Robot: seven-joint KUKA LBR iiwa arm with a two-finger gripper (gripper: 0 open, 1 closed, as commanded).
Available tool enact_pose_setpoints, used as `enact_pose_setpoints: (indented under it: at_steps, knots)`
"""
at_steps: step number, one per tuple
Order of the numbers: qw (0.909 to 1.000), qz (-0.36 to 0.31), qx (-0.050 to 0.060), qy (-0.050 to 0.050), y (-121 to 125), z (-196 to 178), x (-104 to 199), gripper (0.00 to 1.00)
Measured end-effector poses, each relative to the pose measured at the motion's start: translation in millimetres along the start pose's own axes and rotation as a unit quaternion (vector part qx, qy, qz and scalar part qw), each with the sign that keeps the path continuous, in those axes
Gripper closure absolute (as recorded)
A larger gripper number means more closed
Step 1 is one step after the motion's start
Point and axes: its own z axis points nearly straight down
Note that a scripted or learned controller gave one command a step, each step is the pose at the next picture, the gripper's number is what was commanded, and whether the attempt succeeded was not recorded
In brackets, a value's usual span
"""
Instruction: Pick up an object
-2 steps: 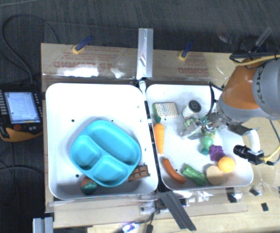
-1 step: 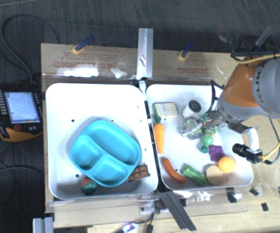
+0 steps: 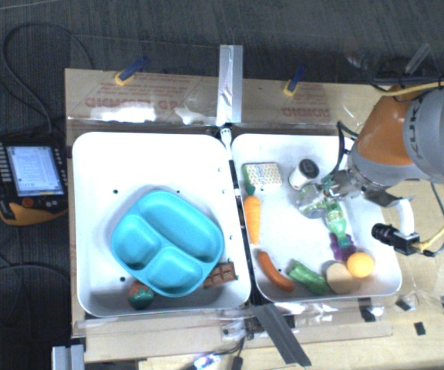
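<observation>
**Bench, right bin: hazards at the pick**

Bench with two white bins, dark carpet around it. Note the gripper (image 3: pixel 328 185) low over the right bin (image 3: pixel 284 233), at a crowded spot: a clear plastic cup (image 3: pixel 311 200) just beside it, a small white bottle (image 3: pixel 303 171) near, a green vegetable (image 3: pixel 335 223) directly below in the view. Cannot tell whether clenched or released, nor whether anything is grasped; treat as empty-handed until shown otherwise.

Likely faults, as judgement:

- Closing on two things at once, since cup, bottle and green vegetable lie close together. Expect a weak hold and a drop on lifting.
- Crushing or squirting the cup aside; thin clear plastic probably flexes and slips.
- Knocking the bottle over; probably rolls toward the bin wall.
- Nudging the purple piece (image 3: pixel 342 245) and orange ball (image 3: pixel 360 264) farther down the same cluster.

Leave the carrot (image 3: pixel 252 216) and the left bin (image 3: pixel 99 168) with its blue tray (image 3: pixel 168 241) out of account: well apart.
</observation>
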Motion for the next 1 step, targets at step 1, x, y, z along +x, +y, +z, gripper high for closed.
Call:
enact_pose_setpoints:
  at_steps: [1]
  knots:
    - [0.9997, 0.021, 0.011, 0.002, 20.0, -106.5, -14.1, 1.00]
